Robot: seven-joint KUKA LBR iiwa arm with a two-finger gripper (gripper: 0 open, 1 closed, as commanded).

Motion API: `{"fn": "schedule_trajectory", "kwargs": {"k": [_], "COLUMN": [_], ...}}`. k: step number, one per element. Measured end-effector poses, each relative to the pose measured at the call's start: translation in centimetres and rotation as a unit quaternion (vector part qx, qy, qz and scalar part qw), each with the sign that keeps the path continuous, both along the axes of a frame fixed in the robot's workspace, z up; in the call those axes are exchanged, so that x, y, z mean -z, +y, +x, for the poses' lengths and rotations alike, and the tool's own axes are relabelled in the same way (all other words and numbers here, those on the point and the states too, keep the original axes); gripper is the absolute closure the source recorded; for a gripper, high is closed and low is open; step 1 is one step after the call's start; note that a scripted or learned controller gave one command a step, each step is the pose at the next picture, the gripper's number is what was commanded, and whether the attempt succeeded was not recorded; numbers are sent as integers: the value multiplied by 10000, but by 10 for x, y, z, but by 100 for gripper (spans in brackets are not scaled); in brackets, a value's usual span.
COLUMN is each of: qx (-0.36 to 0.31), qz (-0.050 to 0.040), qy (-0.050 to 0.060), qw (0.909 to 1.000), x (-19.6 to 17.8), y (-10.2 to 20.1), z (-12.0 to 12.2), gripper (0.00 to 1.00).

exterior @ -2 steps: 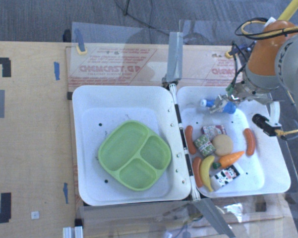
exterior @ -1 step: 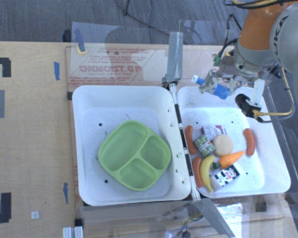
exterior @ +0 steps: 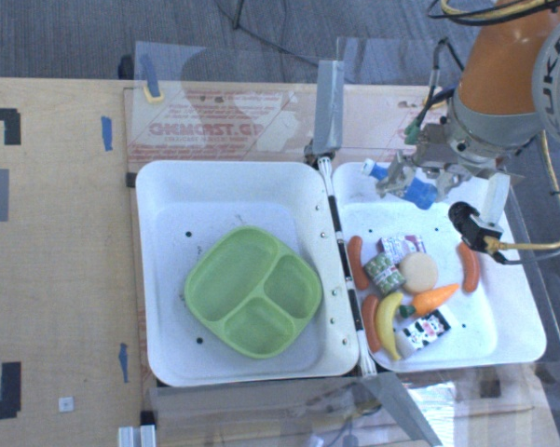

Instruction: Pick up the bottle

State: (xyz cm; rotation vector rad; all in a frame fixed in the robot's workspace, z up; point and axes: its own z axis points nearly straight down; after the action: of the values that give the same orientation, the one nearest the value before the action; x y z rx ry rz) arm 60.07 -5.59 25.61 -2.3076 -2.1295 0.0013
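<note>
A blue and white thing that looks like the bottle [exterior: 418, 194] is at the far end of the right bin [exterior: 522, 329], with a small blue and white part [exterior: 379, 170] showing to its left. My gripper [exterior: 401, 177] hangs right over it, below the grey wrist and orange band [exterior: 503, 59], and covers its middle. From this slant I cannot see whether the bottle is gripped or merely lies under the gripper.
Nearer in the right bin lie three sausages [exterior: 355, 254], a banana [exterior: 387, 324], a carrot [exterior: 435, 297], a pale ball [exterior: 418, 272], a green can [exterior: 384, 273] and small cartons [exterior: 427, 331]. The left bin [exterior: 168, 194] holds a green divided plate [exterior: 253, 291].
</note>
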Motion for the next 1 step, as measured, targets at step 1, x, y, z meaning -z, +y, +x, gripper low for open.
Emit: {"fn": "schedule_trajectory", "kwargs": {"k": [1], "qx": [1], "qz": [0], "qy": [1], "qw": [10000], "x": [0], "y": [0], "z": [0], "gripper": [0]}}
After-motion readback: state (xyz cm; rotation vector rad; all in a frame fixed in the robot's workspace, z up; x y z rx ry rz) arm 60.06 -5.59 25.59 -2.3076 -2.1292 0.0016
